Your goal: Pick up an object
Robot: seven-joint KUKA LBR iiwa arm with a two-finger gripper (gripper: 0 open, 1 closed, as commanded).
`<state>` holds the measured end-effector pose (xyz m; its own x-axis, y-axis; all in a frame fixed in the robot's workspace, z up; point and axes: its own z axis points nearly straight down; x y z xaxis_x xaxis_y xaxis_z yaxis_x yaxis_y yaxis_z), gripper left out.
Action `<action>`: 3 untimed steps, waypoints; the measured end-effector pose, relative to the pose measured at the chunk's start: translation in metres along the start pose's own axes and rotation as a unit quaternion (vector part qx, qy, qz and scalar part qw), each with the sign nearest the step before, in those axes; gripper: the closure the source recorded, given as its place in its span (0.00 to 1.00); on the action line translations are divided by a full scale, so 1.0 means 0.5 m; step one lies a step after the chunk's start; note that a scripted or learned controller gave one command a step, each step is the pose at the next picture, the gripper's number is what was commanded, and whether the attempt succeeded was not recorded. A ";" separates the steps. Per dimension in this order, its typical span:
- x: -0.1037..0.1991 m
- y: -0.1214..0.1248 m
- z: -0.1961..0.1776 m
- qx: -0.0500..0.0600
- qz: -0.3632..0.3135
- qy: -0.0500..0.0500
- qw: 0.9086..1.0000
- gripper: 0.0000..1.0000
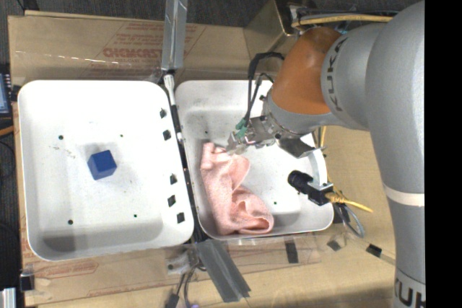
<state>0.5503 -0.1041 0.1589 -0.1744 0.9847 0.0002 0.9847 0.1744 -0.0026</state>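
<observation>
A crumpled pink cloth (232, 189) lies in the right bin (209, 101), along its left and near side. A blue cube (102, 164) sits in the left bin (43, 101), left of centre. My gripper (241, 137) hangs low in the right bin, just above the cloth's upper edge, at or very near the fabric. Its fingers are small and partly hidden under the wrist. I cannot tell if the cloth is between them.
The grey arm with its orange band (307, 79) covers the right bin's right half. A black knob (303, 182) sticks out by that bin's right rim. A metal divider (175, 32) runs between the bins. Cardboard (86, 47) lies under both.
</observation>
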 end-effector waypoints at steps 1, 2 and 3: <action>-0.001 0.000 0.000 0.000 0.000 0.000 1.000 0.00; -0.031 -0.022 0.136 0.000 -0.046 0.001 0.999 0.00; -0.031 -0.020 0.118 0.001 -0.048 0.001 0.999 1.00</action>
<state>0.5430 -0.1213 0.1002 -0.2683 0.9633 0.0027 0.9633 0.2683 -0.0036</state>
